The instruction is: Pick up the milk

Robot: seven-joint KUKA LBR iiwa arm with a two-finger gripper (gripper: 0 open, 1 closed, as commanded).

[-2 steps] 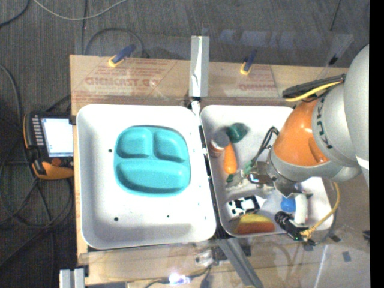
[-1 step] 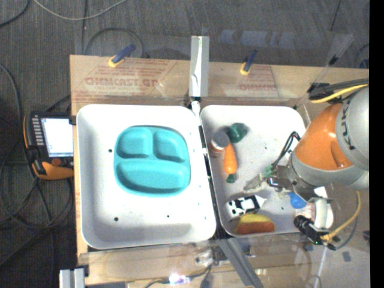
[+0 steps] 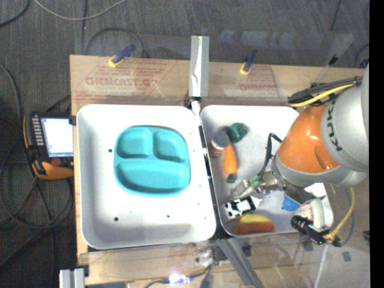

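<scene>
The milk (image 3: 240,207), a small carton with black and white cow patches, lies near the front of the right bin (image 3: 211,161). My gripper (image 3: 252,186) hangs just behind and above it, reaching in from the right under the orange wrist band. Its metal fingers (image 3: 241,189) stand apart, with nothing between them, so it is open. The carton sits just in front of the fingertips, and I cannot tell whether they touch it.
In the right bin are an orange carrot (image 3: 230,158), a dark green item (image 3: 237,131), a brown-grey item (image 3: 219,140), a yellow and red fruit piece (image 3: 255,224) beside the milk, and a blue item (image 3: 290,205). The left bin holds a turquoise divided plate (image 3: 152,160).
</scene>
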